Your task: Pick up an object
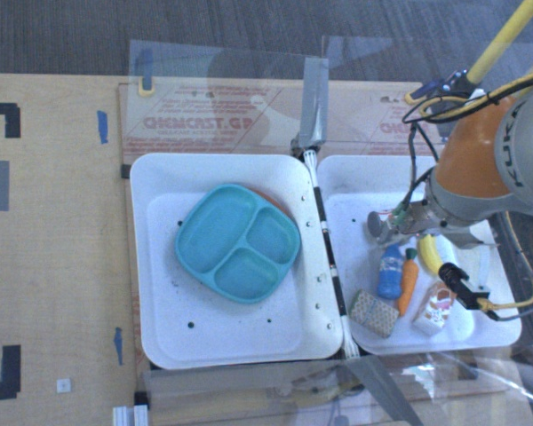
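Carrot (409,282): we see it in the right bin (355,177), long axis twelve to six, tip toward six.
Gripper (393,227): at the carrot's eleven o'clock; we cannot tell its state.

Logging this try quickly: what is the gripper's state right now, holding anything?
Gripper: down in the right bin, just above the blue bottle; open or closed cannot be told, and no object is seen in it.
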Robot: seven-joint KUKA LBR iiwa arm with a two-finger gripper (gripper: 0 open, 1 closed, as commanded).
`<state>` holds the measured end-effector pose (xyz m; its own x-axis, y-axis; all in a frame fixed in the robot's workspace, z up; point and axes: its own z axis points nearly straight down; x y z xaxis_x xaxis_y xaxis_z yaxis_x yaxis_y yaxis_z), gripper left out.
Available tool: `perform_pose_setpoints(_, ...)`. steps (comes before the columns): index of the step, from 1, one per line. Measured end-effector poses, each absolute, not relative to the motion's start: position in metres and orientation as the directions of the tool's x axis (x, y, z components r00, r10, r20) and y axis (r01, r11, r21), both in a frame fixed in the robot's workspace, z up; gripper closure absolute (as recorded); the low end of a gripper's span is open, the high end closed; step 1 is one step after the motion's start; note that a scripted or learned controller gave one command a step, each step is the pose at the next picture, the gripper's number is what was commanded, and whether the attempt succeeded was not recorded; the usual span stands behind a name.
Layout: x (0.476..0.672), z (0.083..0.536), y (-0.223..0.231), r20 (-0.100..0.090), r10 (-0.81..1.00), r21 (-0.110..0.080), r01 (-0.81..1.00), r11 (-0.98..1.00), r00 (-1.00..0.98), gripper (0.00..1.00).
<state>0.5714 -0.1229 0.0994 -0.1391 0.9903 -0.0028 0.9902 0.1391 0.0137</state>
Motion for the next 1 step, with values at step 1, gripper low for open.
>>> perform_pose_setpoints(1,0.6017,0.1851,-0.0623,-0.001,0.998,0.001,0.998,0.065,-0.065,1.00)
